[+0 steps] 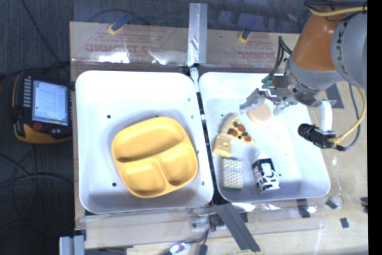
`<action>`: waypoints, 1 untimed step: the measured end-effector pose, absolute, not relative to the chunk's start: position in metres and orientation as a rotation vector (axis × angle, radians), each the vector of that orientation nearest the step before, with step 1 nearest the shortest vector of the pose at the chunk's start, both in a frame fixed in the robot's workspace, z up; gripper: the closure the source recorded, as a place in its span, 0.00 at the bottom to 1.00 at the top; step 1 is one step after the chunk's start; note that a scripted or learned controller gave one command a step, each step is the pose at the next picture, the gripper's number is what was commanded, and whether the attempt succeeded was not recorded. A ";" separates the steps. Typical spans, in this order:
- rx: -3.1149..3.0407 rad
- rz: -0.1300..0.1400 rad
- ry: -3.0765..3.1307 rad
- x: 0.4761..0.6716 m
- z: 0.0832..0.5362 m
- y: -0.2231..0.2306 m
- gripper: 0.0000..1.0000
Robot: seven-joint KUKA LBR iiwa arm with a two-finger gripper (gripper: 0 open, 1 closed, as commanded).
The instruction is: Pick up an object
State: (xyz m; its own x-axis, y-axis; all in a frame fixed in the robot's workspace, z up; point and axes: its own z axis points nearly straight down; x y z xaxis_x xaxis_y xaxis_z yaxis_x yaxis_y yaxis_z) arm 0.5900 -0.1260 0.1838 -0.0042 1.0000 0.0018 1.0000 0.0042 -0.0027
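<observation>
Fingers (267, 102) are seen over the right bin (310, 179), closed around a pale pink object (260, 113) (upper middle). A pizza slice (239, 129) lies at its 7 o'clock, apart.

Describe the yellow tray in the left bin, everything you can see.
The yellow tray looks like glossy moulded plastic: a rounded-corner plate with three compartments, one long one across the far side and two smaller ones nearer the camera. It lies flat, right side up, turned at a slant on the left bin's floor, roughly central. Its compartments hold nothing, and only the bin touches it.
</observation>
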 end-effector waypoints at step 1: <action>-2.108 0.000 -2.328 0.591 0.093 -0.096 0.00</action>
State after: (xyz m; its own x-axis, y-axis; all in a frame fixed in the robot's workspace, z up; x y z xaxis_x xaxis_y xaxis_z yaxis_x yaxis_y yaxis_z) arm 0.5913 -0.0958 0.0929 -0.0989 0.9951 0.0012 0.9951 0.0989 -0.0008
